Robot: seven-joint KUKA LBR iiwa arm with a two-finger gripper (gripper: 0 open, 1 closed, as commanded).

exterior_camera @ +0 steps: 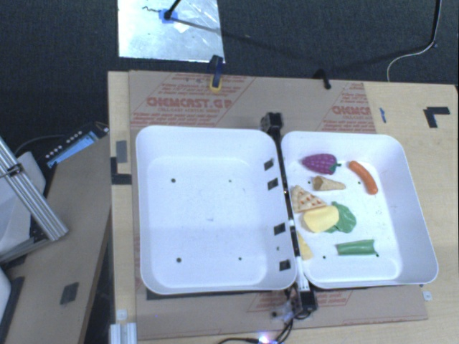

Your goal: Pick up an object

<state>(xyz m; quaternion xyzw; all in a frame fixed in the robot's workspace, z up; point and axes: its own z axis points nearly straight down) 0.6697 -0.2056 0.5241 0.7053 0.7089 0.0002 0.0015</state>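
Soft, slightly blurry; bright, evenly lit bins (208, 138)

Red printed lettering is observed on the brown cardboard sheet (287, 95) lying beneath the two bins. To the left, beyond the far edge of the left bin, the print appears to read "CHEMCAST GP", though the letters are blurred. A second run of the same red lettering stands at the right, behind the right bin; it cannot be read with certainty.
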